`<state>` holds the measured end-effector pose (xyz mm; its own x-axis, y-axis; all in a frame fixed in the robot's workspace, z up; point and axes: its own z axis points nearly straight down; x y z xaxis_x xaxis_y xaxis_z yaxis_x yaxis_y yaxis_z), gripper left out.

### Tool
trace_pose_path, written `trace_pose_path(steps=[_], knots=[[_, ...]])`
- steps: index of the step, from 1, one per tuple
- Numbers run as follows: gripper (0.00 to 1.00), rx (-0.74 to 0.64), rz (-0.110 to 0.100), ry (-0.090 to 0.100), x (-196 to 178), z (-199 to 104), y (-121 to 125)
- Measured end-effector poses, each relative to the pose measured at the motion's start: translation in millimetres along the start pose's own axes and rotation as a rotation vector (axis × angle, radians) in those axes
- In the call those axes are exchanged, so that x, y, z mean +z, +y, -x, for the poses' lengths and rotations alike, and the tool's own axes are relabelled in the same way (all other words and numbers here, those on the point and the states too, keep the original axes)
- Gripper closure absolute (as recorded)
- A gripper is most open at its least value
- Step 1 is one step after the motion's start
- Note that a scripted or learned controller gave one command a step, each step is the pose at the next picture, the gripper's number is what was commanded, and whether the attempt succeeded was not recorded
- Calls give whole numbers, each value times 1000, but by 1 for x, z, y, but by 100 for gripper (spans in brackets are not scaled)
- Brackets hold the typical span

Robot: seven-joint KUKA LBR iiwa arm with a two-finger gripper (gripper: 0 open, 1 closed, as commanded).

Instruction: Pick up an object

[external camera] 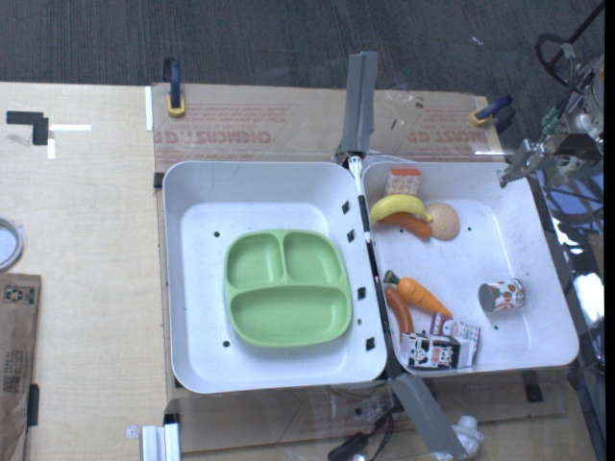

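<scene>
The gripper (520,164) hangs at the upper right of the view, over the two o'clock corner of the right bin (524,353); it is small and cluttered against cables there, so I cannot tell whether it is open or closed, and nothing can be seen in its grasp. The things to pick all lie in that right bin, apart from the gripper. Nearest, toward nine o'clock from it, is a round beige ball (444,221), touching a reddish-orange sausage-shaped piece (415,226) over which a yellow banana (396,206) lies. Just at twelve o'clock of the banana stands a small orange-and-white carton (404,179), against the bin's far wall. At six o'clock from the gripper a small printed can (502,296) lies on its side, by itself near the right wall. At the bin's seven o'clock, two carrots (416,294) lie side by side at a slant, and below them, at the near wall, a black-and-white carton (430,352) touches a smaller red-and-white carton (461,332). The left bin (187,257) holds a green divided plate (286,287) at its centre. Beyond the bins, at twelve o'clock, a blue-and-yellow clamp (173,89) grips the cardboard on the left and another clamp (492,113) on the right.
</scene>
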<state>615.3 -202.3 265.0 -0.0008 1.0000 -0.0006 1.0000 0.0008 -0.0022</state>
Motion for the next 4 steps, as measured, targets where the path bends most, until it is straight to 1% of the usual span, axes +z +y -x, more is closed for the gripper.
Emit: trace_pose_path(steps=[1, 2, 3, 4], knots=[[0, -6, -1, 1, 105, -28, -68], [0, -80, 1, 0, 25, -35, -137], [0, -76, -1, 1, 137, -32, -138], [0, -49, -1, 1, 175, -107, -135]])
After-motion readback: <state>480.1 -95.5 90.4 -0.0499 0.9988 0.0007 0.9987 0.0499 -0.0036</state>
